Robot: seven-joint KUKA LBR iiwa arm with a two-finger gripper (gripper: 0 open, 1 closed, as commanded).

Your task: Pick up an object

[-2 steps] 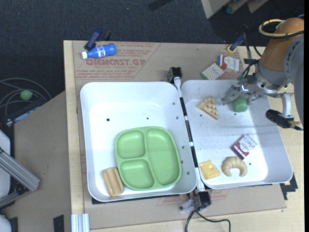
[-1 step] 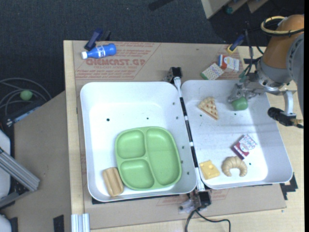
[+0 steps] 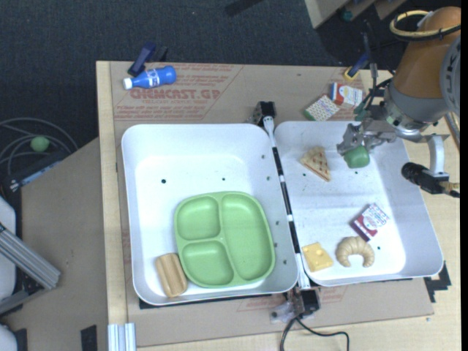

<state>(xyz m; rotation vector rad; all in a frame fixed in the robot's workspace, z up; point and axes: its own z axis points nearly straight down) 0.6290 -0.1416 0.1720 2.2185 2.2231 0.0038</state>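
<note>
My gripper (image 3: 356, 146) hangs over the far right part of the right bin (image 3: 409, 218), with the grey arm and its orange band rising behind it. A small green object (image 3: 357, 158) sits right at the fingertips and looks pinched between them. Also in this bin are a tan triangular wedge (image 3: 316, 163) to the gripper's left, a red and white packet (image 3: 371, 220), a croissant (image 3: 355, 251) and a yellow cheese block (image 3: 316, 257) near the front.
The left bin (image 3: 146, 167) holds a green divided plate (image 3: 223, 238) and a tan bread piece (image 3: 170, 274) at its front left corner. A blue bottle (image 3: 150, 77) lies on the bench behind it. Small packets (image 3: 334, 101) lie behind the right bin.
</note>
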